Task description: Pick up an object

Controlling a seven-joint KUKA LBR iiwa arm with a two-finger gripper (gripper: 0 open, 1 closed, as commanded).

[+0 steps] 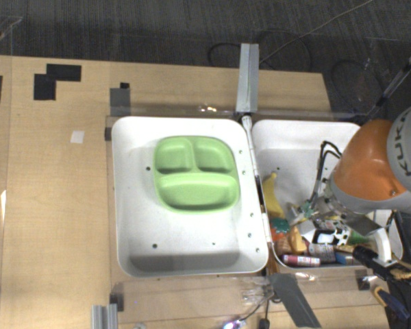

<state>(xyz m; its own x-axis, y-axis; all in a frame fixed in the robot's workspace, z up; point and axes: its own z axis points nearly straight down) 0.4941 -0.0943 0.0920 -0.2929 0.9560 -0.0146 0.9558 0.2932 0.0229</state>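
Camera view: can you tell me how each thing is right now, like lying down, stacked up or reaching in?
green divided plate: lying flat, right way up, in the left bin.
right bin: small items piled at its near end.
yellow banana-like item: lying along the right bin's left wall.
pink marker: lying flat against the near wall.
arm: reaching down into the right bin, over the pile.

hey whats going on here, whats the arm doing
A grey and orange robot arm reaches from the right into the right bin, its gripper low over a pile of small items at the near end. Nothing is visibly held. The left bin holds a green divided tray.
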